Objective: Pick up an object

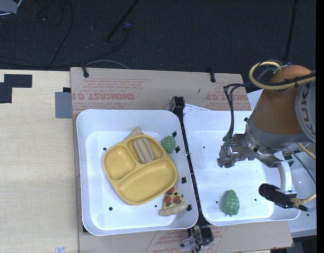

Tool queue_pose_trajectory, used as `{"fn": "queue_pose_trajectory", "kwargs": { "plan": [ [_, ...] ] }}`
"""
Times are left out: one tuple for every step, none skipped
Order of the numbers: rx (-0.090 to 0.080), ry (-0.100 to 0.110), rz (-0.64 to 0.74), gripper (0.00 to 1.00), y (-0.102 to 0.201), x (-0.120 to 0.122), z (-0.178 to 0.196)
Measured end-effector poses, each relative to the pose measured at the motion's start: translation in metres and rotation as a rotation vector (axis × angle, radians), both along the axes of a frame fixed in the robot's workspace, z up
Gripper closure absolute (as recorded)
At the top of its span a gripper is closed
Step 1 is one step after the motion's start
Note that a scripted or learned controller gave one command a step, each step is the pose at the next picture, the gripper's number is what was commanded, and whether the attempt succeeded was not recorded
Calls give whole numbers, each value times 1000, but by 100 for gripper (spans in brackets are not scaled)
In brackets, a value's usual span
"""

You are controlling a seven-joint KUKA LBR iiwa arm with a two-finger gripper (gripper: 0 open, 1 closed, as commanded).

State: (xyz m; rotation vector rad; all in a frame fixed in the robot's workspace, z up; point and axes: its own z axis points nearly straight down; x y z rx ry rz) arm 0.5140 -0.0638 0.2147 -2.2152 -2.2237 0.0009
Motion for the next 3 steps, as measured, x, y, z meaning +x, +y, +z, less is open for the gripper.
{"fn": "queue_pose_trajectory", "kwargs": {
  "plan": [
    [0,0,1,100,48,28,-7],
    [-1,-1,0,100,90,55,-6],
    [0,-1,0,100,135,69,7]
  ]
}}
